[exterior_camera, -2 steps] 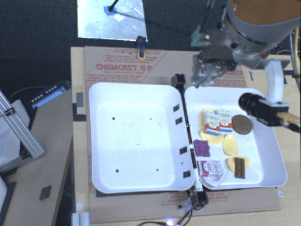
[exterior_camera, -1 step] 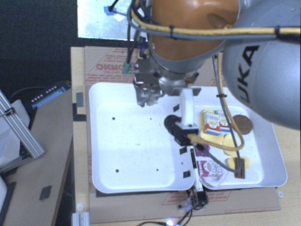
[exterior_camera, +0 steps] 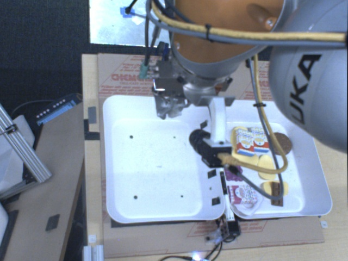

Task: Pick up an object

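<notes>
We see white bins, a yellow packet with red and blue marks, a brown disc.

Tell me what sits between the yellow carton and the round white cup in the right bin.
In the camera view, a small purple packet lies between the yellow carton and the round white cup, beside the bins' shared divider.

Two white bins sat side by side on a desk. The arm hung over them, above the right bin's yellow carton, brown disc and cup.
</notes>
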Robot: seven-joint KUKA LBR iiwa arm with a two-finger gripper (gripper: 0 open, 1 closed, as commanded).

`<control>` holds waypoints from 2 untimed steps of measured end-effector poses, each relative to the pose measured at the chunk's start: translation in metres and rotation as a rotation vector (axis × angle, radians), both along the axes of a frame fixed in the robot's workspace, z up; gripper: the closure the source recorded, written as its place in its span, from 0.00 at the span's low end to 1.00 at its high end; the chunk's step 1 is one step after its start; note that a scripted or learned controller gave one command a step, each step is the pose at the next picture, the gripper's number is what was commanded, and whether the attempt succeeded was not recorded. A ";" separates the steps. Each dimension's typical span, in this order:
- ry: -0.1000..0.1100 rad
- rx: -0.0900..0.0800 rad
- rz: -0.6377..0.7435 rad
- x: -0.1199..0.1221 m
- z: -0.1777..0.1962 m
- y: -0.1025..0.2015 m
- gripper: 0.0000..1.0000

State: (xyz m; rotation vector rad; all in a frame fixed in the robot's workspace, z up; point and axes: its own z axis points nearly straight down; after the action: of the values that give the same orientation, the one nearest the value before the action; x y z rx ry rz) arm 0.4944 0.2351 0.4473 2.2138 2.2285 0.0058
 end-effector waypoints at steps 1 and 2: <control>0.002 -0.001 -0.001 -0.008 0.002 -0.001 1.00; -0.003 0.001 0.000 -0.008 0.056 -0.001 1.00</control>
State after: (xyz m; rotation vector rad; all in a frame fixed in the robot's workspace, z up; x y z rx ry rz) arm 0.4867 0.2341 0.5037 2.2132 2.2271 0.0105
